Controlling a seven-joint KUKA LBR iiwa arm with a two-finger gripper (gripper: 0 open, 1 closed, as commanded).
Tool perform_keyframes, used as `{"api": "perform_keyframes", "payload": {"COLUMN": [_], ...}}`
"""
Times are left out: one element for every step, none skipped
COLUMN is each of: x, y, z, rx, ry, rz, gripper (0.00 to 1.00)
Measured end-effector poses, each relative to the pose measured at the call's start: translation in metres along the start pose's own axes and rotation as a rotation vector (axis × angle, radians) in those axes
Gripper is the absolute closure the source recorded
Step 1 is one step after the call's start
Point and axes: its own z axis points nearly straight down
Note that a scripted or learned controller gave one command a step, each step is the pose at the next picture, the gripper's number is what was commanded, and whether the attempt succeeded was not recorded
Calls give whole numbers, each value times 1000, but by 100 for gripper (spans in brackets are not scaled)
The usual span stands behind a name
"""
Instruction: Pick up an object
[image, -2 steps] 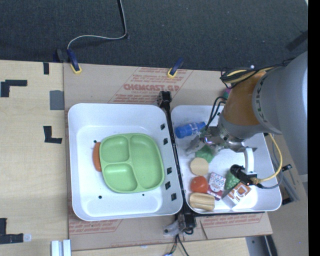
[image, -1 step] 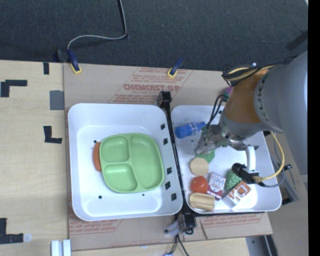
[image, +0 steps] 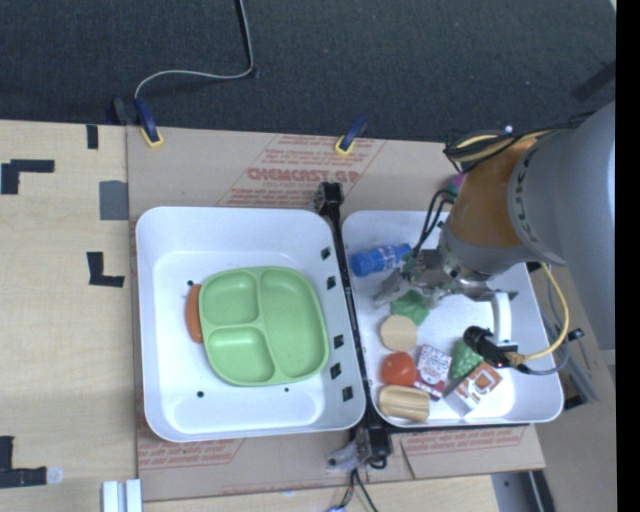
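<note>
My gripper (image: 402, 282) is low in the right bin (image: 530, 405), near its left side. It hangs just below a blue bottle (image: 377, 260) and over a green item (image: 411, 306), which it partly hides. Closer to the front lie a tan round piece (image: 398, 332), a red tomato (image: 397, 368) and a bread roll (image: 404, 403). To their right are a red-and-white carton (image: 433, 366), a dark green wedge (image: 466, 357) and an orange-and-white box (image: 476, 388).
The left bin (image: 160, 240) holds a green divided plate (image: 265, 325) with an orange item (image: 192, 312) tucked at its left edge. A black divider (image: 340, 290) runs between the bins. The arm's bulk (image: 520, 200) covers the right bin's back right.
</note>
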Motion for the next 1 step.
{"api": "perform_keyframes", "payload": {"x": [2], "y": [4], "z": [20], "rx": [-6], "ry": [-3], "rz": [2], "gripper": [0]}}
